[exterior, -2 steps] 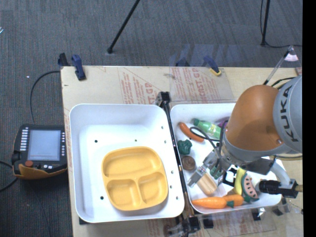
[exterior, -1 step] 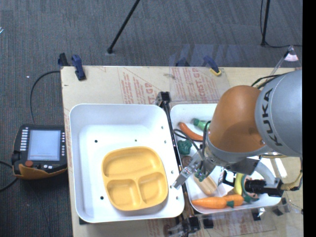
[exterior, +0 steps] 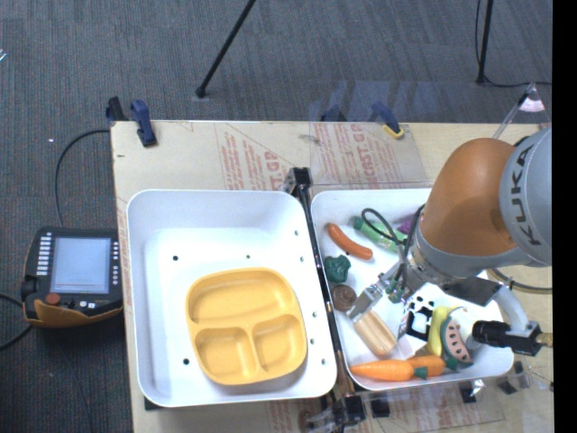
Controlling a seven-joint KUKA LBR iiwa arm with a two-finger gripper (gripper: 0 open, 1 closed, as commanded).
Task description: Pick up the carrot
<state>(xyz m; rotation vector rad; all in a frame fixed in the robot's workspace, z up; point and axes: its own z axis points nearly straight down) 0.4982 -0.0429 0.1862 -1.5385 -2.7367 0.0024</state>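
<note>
Well, from my remote seat I read the bench left to right. Off the bench sits a black hand-held control pendant with a grey screen (exterior: 74, 273). Next comes the shallow white left bin (exterior: 144, 242), holding a yellow plastic plate with three compartments (exterior: 245, 326). Then the shallow white right bin (exterior: 361, 197), crowded with toy food: a small dark green broccoli piece (exterior: 337, 267), a reddish-orange sausage (exterior: 349, 241), a tan bread-like stick (exterior: 373, 333), and the orange toy carrot with a green leafy tip (exterior: 395, 369).

The carrot lies flat along the near wall of the right bin, its long axis running roughly left to right, pointed end toward the left bin and green end to the right (a slight upward tilt on the right, I judge).

The grey-and-orange arm's two-finger gripper (exterior: 389, 287) hangs over the middle of that bin, above and apart from the carrot. I can't tell its closure from here.

As I judge it, nothing of the pick is done: reaching, descending, closing and lifting all remain.
</note>
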